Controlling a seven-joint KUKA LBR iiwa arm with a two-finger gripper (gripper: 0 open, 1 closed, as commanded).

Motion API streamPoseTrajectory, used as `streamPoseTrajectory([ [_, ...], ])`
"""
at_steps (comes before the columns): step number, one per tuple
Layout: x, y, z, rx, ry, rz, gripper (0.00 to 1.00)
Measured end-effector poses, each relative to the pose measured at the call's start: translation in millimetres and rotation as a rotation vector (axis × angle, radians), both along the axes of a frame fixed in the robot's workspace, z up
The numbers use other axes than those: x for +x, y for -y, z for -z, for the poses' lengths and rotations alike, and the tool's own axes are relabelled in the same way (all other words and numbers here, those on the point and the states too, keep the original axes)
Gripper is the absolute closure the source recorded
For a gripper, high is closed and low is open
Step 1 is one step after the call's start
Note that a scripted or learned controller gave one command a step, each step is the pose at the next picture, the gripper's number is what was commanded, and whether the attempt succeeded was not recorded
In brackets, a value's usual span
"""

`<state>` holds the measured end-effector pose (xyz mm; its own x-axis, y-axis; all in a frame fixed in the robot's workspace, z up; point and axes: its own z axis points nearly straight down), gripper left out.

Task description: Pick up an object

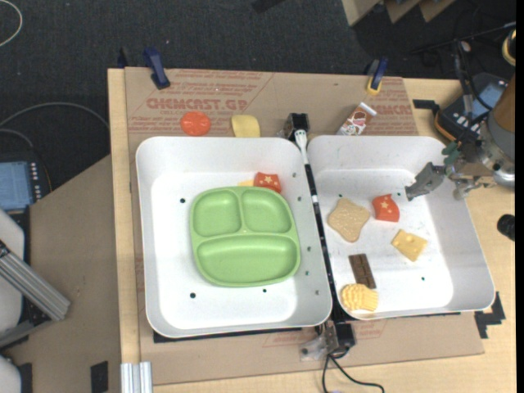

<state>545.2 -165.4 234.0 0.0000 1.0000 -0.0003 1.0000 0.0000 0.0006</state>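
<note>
1. Two white bins sit side by side on the bench: the left bin (155,244) and the right bin (458,260).
2. The gripper (438,178) hangs over the right bin near its 2 o'clock corner. I cannot tell if it is open or closed. Nothing shows between its tips.
3. In the right bin, a red toy strawberry (386,208) lies near the middle, at about 8 o'clock from the gripper and apart from it.
4. A slice of toy bread (348,219) lies at 9 o'clock from the strawberry.
5. A yellow cheese wedge (408,245) lies at 5 o'clock from the strawberry.
6. A brown chocolate bar (361,269) and a yellow corn piece (359,298) lie near the bin's 7 o'clock edge, touching each other.
7. The left bin holds a green divided plate (244,236).
8. A small red toy (267,182) sits at the plate's 12 o'clock rim.
</note>
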Motion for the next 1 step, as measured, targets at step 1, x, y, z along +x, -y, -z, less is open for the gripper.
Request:
streamPoseTrajectory([
  [1, 43.8, -23.0, 129.2, 0.004, -0.008, -0.004, 0.0],
])
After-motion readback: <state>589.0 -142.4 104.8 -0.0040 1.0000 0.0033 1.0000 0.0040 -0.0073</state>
